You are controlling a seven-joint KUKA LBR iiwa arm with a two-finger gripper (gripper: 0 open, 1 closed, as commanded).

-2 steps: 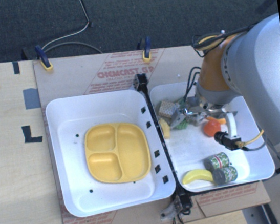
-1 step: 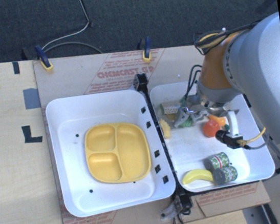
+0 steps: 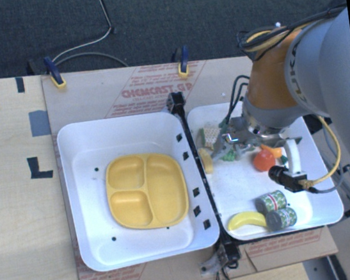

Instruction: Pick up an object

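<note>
Yellow tray [image 3: 146,190] sits alone in the left bin [image 3: 72,144]; all loose items are in the right bin [image 3: 321,212]. Landmark for positions below: the banana [image 3: 246,222], at the near edge of the right bin.

Arm [image 3: 283,82] reaches in over the far half of the right bin. Gripper [image 3: 231,141] is low, well beyond the banana, toward the divider between the bins. Whether it is released or clenched: cannot tell, the wrist and cabling block the tips.

Objects: two small cans [image 3: 276,209] just right of the banana, touching or nearly so. An orange-red ball [image 3: 265,158] lies beyond the cans, right of the gripper. A green item [image 3: 227,155] and a pale scrap [image 3: 210,135] lie far beyond the banana, right under or beside the gripper.

Progress, as judged: nothing seen lifted. The likely target is the green item, at the gripper tip. Contact not confirmed. Left to do: close on it, raise it clear of the bin floor.
</note>
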